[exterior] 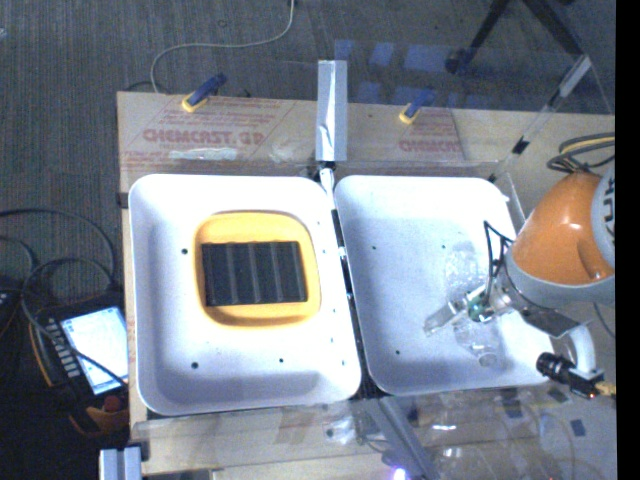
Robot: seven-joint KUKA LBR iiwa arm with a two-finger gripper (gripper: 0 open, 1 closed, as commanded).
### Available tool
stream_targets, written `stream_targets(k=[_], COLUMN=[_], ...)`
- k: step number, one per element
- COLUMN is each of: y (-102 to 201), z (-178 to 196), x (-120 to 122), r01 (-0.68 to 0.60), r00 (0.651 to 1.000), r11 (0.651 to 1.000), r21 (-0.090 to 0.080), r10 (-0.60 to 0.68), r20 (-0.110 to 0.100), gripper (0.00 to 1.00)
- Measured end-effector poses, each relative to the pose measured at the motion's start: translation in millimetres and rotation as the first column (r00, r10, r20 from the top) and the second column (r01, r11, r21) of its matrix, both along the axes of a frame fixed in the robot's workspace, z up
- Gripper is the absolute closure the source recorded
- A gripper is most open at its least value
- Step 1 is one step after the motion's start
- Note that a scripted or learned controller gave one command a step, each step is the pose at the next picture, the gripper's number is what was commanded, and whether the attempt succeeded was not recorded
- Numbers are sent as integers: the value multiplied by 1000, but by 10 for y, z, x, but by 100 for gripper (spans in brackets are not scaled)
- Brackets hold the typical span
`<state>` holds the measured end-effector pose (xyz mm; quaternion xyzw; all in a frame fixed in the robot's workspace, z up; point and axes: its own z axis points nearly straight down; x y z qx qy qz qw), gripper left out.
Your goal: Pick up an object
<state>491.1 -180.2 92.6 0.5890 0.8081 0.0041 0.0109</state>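
Figure: Overhead slanted view of the bench with two white bins. The left bin [160,368] holds a yellow tray with a dark ribbed insert [256,268] at its centre. The right bin [400,228] holds a clear, nearly transparent plastic object [462,268] toward 4 o'clock of the bin's floor; its outline is faint against the white. The gripper [470,313], below the arm's orange band [562,236], sits low over the same 4 o'clock region, just beside or on the clear object; whether it is released, clenched or grasping cannot be told, since the tips merge with the transparent material. Judged step: closing on the clear object. To do this well, the tips should probably straddle a firm rim rather than a thin wall, close gently to avoid crushing or squirting it sideways, and lift straight up, clear of the bin wall at 3 o'clock
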Motion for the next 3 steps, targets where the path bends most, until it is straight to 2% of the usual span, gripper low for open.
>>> stream_targets(k=[1, 2, 3], y=[-200, -160, -112], z=[154, -1, 110], x=[532, -5, 30], r01=[286, 216, 209], r00=[958, 976, 978], r11=[958, 976, 978], r21=[7, 5, 13], r10=[-286, -216, -209], r20=[-23, -1, 1], gripper=[0, 0, 100])
